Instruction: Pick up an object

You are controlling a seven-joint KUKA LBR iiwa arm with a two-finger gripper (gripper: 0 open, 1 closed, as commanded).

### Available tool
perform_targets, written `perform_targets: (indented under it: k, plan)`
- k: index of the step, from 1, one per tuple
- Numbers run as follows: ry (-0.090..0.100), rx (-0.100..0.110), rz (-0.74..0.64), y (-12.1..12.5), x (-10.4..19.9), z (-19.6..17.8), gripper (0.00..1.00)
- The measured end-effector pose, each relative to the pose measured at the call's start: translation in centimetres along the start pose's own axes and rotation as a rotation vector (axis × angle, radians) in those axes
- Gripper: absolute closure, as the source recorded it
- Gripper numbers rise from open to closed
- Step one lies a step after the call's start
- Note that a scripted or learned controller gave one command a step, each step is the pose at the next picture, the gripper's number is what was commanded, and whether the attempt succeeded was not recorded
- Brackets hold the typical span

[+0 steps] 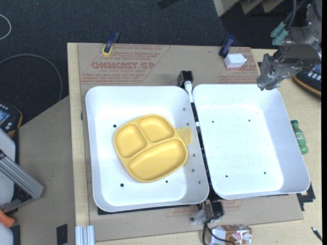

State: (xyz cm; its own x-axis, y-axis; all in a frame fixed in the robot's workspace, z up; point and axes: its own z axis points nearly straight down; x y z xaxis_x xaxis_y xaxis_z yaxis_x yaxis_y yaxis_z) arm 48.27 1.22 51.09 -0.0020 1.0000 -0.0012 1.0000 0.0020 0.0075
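A yellow divided plate (150, 147) with three compartments lies in the left white bin (99, 137), a little right of its middle and turned at a slant. My gripper (267, 80) hangs at the upper right, above the far right corner of the right white bin (245, 142), well away from the plate. Its grey fingers point down toward the bin's rim and nothing shows between them.
A small white block (235, 60) and blue clamps (110, 42) sit on the cardboard behind the bins. A green object (300, 137) lies beside the right bin's right edge. Cables and a black connector (186, 78) sit between the bins at the back.
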Motion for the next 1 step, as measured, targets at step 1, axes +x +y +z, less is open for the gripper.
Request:
perform_targets:
  k: [1]
  plan:
    - [0.001,0.019,-0.002,-0.5,4.05,9.81,1.0]
